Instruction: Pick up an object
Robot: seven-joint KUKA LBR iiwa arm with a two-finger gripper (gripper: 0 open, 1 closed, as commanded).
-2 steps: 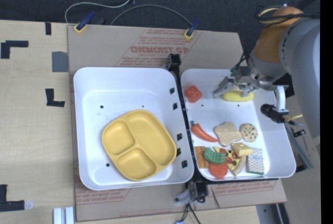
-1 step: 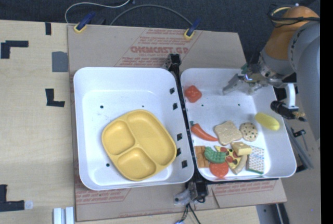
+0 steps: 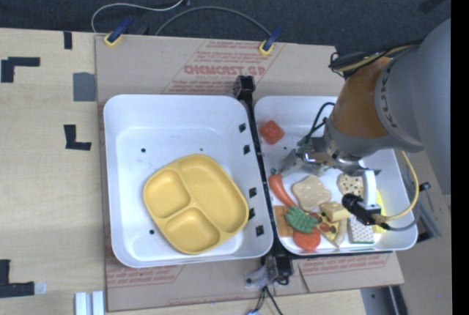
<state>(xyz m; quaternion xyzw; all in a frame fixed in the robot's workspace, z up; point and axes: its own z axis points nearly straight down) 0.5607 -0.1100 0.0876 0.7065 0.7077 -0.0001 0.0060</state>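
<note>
Dark carpet lay behind a pale wooden bench, on which a sheet of brown printed cardboard was clamped under two shallow white plastic bins. The left-hand bin held one thing, a yellow plastic plate with three compartments, lying tilted toward the near right corner. A black divider separated it from the right-hand bin, where the candidate objects were crowded into the near half: a small orange-red rounded piece lay apart near the far left, an orange carrot-shaped toy lay by the left wall, a tan slice of toy bread sat just right of it, and a green leafy piece touched a red rounded piece below. Further right lay a spotted cracker-like square and a pale block.

The gripper was seen above the bread and carrot, under the grey arm with its orange band. How far the tool stood open could not be told, and nothing was visibly held. The step was judged to be the approach before a grasp. The next move was judged to call for one item to be singled out and a straight descent made upon it, since the pieces lay touching.
</note>
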